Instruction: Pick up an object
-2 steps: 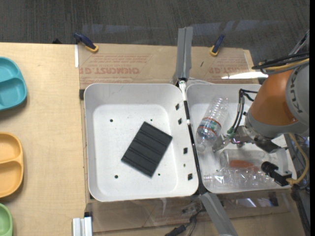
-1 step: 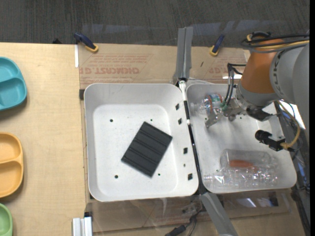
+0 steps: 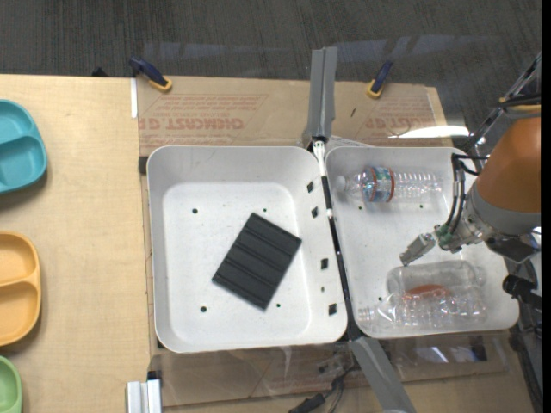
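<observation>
**Bench inventory: approach to a pick, right bin**

While nothing sits between the fingers, logged as the approach step; no lift yet.

- Gripper [image 3: 419, 249]: low over the right bin [image 3: 344, 231], just above the crumpled clear plastic container [image 3: 435, 295]; fingers slightly parted and bare, pinching nothing; grey wrist and orange band [image 3: 516, 166] entering from the right.
- Crumpled clear plastic container: lying at the near side of the right bin, something red inside; judged the likeliest target, being nearest the fingertips.
- Clear water bottle [image 3: 392, 184]: on its side at the far end of the right bin, blue-patterned label; wording too small to read.
- Black ribbed slab [image 3: 257, 260]: flat and askew in the left bin [image 3: 159, 231], well apart from the gripper.
- Next move, by judgement: descend onto the container, close across a firm fold; thin slick plastic likely to buckle or slip.
- Cardboard sheet [image 3: 215, 114] under the bins: red print, seen upside down, apparently "CHEMCAST GP".
- Teal tray [image 3: 17, 157], orange tray [image 3: 15, 286]: at the left edge of the bench, unmarked.
</observation>
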Robot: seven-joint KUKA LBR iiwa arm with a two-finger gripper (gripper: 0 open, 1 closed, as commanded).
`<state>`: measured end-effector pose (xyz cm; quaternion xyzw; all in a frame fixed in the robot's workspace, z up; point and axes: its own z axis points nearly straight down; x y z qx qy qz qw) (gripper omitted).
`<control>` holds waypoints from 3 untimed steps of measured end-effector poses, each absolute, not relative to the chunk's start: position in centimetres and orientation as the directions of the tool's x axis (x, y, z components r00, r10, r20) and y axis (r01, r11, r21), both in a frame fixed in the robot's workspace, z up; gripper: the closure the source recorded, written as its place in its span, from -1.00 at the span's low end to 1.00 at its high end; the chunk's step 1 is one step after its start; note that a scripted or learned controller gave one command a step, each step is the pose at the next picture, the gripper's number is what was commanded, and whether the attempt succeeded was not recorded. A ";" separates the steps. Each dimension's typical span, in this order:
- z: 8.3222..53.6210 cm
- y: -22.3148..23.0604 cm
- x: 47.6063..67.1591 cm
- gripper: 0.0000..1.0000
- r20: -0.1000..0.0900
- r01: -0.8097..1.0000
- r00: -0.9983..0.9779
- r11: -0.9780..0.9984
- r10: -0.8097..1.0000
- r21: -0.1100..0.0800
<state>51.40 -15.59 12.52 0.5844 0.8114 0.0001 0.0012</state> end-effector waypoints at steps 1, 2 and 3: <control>9.0 -13.6 47.8 -1.00 0.001 0.924 -0.382 0.382 0.924 -0.001; 9.0 -14.3 50.2 -1.00 0.001 0.996 -0.086 0.086 0.996 -0.003; 24.5 -13.9 49.5 -1.00 -0.002 0.992 0.124 -0.124 0.992 -0.003</control>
